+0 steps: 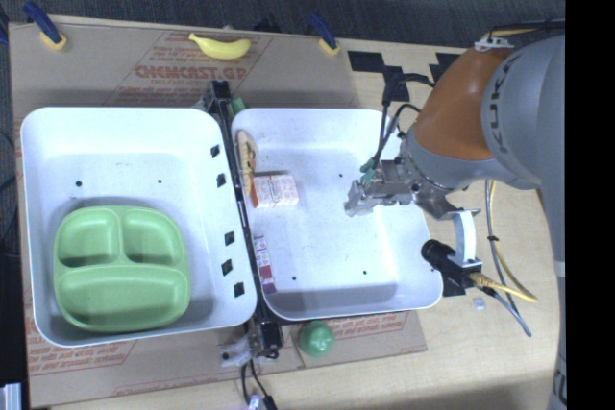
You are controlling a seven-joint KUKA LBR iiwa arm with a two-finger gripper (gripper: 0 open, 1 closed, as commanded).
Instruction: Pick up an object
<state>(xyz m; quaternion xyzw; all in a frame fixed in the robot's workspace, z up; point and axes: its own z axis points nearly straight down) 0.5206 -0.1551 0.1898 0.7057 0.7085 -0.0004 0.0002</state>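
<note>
Grey metal, the gripper (357, 203) hangs over the right bin (327, 302); whether it is apart or together I cannot tell, and nothing shows in it. A small pink-and-white carton (273, 189) lies near that bin's left wall. A smooth green compartment tray (120, 269) fills the left bin (115, 134).

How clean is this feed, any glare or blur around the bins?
Camera view: even lighting; the white right bin is bright but not washed out; the green tray casts a soft shadow in the left bin; the end effector looks slightly soft; the small box stays readable.
</note>
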